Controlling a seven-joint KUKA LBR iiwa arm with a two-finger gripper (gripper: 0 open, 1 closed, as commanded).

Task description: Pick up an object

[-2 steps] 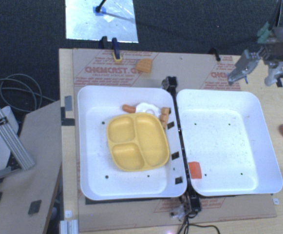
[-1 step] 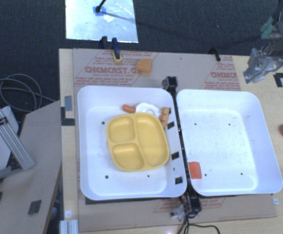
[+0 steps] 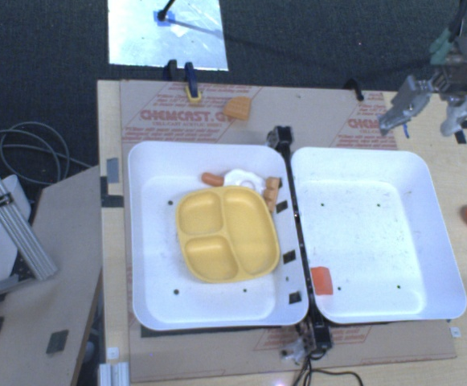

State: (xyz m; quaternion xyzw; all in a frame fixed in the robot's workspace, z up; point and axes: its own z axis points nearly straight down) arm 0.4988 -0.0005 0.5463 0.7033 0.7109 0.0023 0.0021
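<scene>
Nearest the lens, an orange block (image 3: 321, 280) sits at the near-left corner of the right bin (image 3: 434, 215), tight to the wall and the divider; a descent there risks a finger striking the rim. Left bin (image 3: 149, 215) holds a yellow divided plate (image 3: 225, 236) with a small sausage (image 3: 213, 179), a white piece (image 3: 245, 181) and a tan piece (image 3: 272, 190) crowded behind it, easy to nudge. Tool (image 3: 428, 119) hangs spread and holding nothing over the counter (image 3: 329, 107) beyond the right bin, well apart from every candidate.
</scene>
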